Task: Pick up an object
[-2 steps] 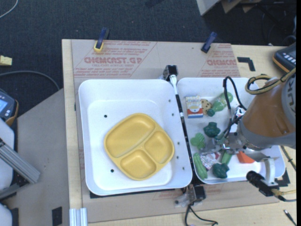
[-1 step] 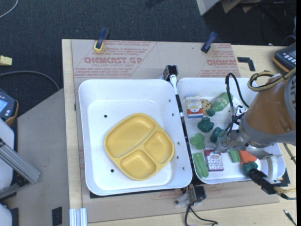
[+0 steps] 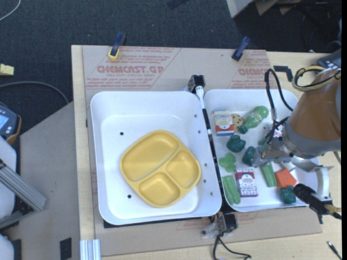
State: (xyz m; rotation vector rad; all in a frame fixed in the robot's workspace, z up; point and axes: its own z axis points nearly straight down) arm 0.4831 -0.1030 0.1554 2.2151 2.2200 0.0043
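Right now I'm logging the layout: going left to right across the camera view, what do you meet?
Yellow divided plate → red and white carton → light green toy → orange block.

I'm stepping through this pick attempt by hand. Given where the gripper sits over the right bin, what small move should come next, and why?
Probably a short straight descent. The gripper hovers in the right white bin among crowded toys, with the dark green lumpy piece at its left and the green stick just below it. Nothing shows between its fingers yet, so lowering onto one of these seems best.
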